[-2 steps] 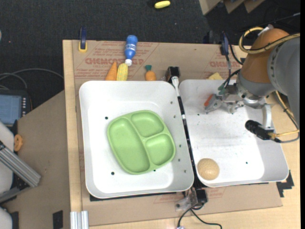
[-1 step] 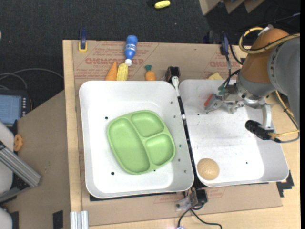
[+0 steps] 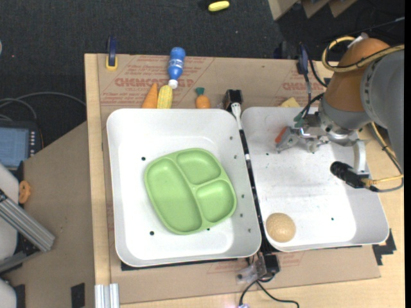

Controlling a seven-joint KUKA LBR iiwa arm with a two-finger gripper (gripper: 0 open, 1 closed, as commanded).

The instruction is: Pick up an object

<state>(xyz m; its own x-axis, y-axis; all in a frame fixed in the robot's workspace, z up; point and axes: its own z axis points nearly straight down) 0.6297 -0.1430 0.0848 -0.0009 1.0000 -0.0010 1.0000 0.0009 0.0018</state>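
A small red object [image 3: 281,135] lies at the back left of the right bin [image 3: 359,226]. My gripper [image 3: 300,138] is low over that bin, right beside the red object and just to its right. Whether it touches the object is unclear. A tan round object [image 3: 280,226] rests at the bin's front left corner, well away from the gripper. The grey arm with its orange band [image 3: 350,82] comes in from the right above the bin's back edge.
The left bin [image 3: 128,140] holds a green divided plate [image 3: 190,190]. Behind the bins on the cardboard lie a blue-capped bottle [image 3: 175,65], a corn cob [image 3: 165,96], two carrots [image 3: 149,97] and a black item [image 3: 232,98]. A black part with cables [image 3: 348,173] hangs over the right bin.
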